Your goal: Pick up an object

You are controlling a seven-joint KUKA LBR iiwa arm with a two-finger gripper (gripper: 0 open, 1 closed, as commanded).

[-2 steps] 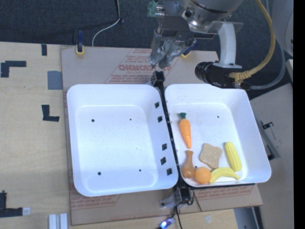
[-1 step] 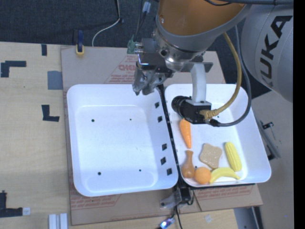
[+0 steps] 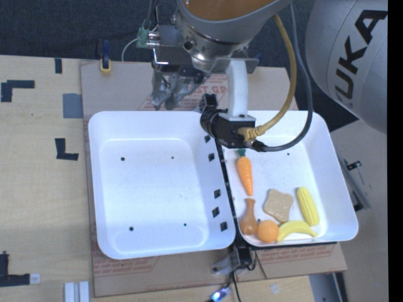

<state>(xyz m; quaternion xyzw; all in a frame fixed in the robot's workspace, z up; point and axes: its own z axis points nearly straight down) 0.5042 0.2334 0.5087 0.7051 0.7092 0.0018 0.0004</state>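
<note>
Several toy foods lie in the front of the right bin [image 3: 327, 168]: an orange carrot [image 3: 245, 175], a tan bread slice [image 3: 278, 205], a yellow corn cob [image 3: 307, 206], a yellow banana [image 3: 296, 231], an orange [image 3: 267, 231] and a small brown gourd-shaped piece [image 3: 250, 218]. My gripper [image 3: 167, 94] hangs above the cardboard just behind the back rim of the left bin [image 3: 101, 168], well away from all of these items. I see nothing held in it.
The grey arm and its orange band fill the top right. A black camera block [image 3: 227, 129] with a yellow cable hangs over the divider between the bins. A yellow clamp [image 3: 104, 61] sits at the back left of the bench.
</note>
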